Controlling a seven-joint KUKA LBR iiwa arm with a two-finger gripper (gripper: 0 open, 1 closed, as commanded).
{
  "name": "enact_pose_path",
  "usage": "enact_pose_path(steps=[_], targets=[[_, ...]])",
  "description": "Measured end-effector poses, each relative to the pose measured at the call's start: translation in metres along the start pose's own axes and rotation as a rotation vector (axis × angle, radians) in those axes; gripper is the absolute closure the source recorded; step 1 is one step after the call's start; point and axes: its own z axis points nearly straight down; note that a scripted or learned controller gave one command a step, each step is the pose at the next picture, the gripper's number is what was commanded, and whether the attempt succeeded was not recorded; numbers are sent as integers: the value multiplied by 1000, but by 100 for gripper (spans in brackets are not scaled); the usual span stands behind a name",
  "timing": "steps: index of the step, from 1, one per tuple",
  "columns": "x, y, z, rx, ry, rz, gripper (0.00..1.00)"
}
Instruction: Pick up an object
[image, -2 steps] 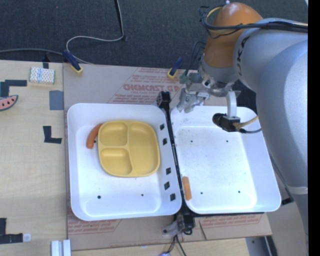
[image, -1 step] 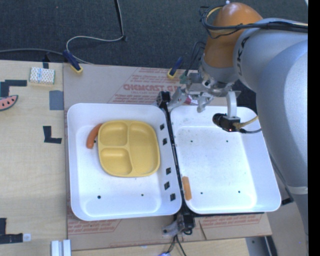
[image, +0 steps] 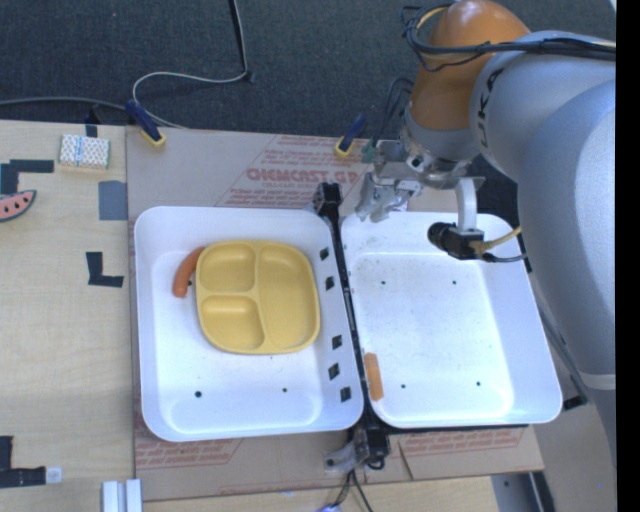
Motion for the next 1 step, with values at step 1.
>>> enact_pose_path(steps=[1], targets=[[0, 0, 0, 0, -1, 0, 0]])
